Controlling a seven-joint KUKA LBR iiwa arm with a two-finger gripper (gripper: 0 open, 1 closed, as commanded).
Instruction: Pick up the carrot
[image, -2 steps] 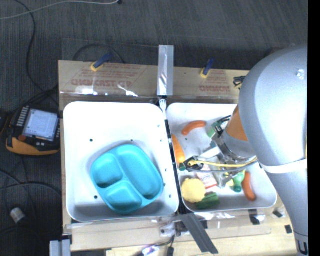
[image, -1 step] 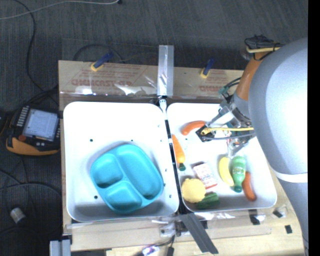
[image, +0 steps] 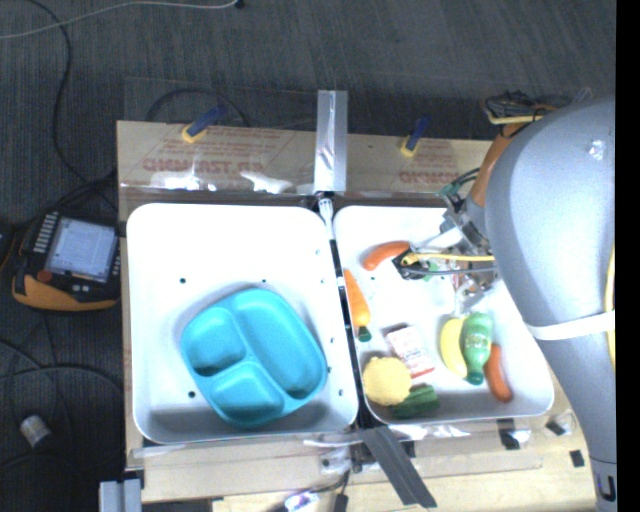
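I see two white bins side by side on the bench. The carrot (image: 354, 298), orange with a green end, lies in the right bin (image: 395, 224) against its left wall, running far to near. The grey arm (image: 560, 230) reaches in from the right over the far part of that bin. Its jaws sit just right of a short orange piece (image: 385, 254), apart from the carrot, and I cannot tell whether they are wide or narrow. A blue divided tray (image: 255, 355) lies in the left bin (image: 160, 240).
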